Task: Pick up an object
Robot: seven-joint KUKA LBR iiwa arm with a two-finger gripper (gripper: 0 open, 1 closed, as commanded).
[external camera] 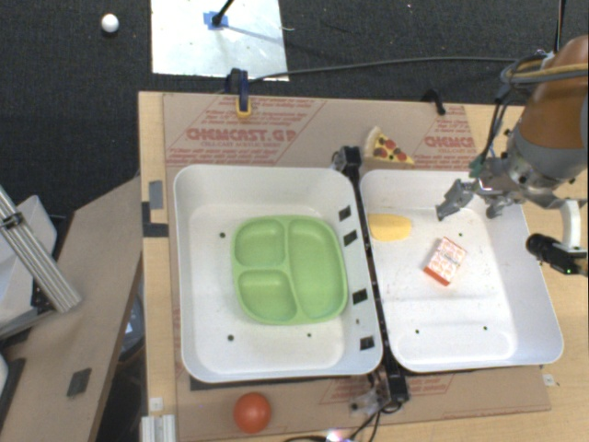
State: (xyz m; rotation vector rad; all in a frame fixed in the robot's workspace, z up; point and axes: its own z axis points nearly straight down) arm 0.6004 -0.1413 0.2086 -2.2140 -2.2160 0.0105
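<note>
In the right bin point(515, 339) lie a pale yellow rounded piece point(390, 227) near its left wall and a small red-and-white packet point(445, 261) near the middle. My gripper point(474, 198) hangs over the bin's upper right part, above and to the right of the packet. Its fingers are spread and nothing is between them. The left bin point(198, 238) holds a green divided plate point(289, 268).
A toy pizza slice point(388, 147) lies on the cardboard behind the right bin. An orange-red ball point(251, 412) rests on the bench in front of the left bin. A clamp point(240, 91) stands at the cardboard's back edge.
</note>
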